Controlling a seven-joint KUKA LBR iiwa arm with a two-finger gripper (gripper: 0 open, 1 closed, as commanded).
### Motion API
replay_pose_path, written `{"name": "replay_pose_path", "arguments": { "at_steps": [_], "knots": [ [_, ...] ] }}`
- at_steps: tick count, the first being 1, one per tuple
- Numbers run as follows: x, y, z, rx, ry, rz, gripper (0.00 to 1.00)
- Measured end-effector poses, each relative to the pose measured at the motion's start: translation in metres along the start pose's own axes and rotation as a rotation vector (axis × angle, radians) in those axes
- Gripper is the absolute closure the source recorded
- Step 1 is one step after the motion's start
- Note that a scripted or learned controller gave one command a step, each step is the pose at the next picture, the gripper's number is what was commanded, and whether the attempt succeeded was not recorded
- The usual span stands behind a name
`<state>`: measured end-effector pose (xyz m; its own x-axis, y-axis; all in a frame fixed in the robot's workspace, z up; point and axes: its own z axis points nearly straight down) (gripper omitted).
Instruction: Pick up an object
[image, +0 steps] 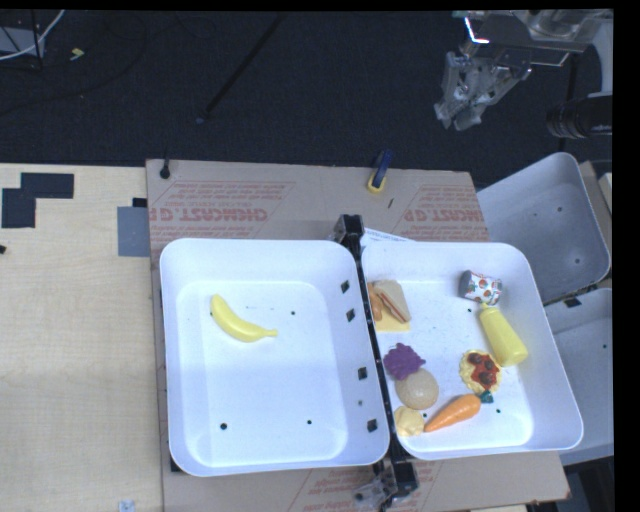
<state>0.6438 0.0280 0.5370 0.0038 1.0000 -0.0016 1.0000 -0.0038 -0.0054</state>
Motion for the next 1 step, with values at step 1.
{"name": "replay_pose_path", "arguments": {
  "at_steps": [1],
  "knots": [
    [-0.0497, 0.0000, 0.0001, 0.000, 0.000, 0.000, 1.00]
  ]
}}
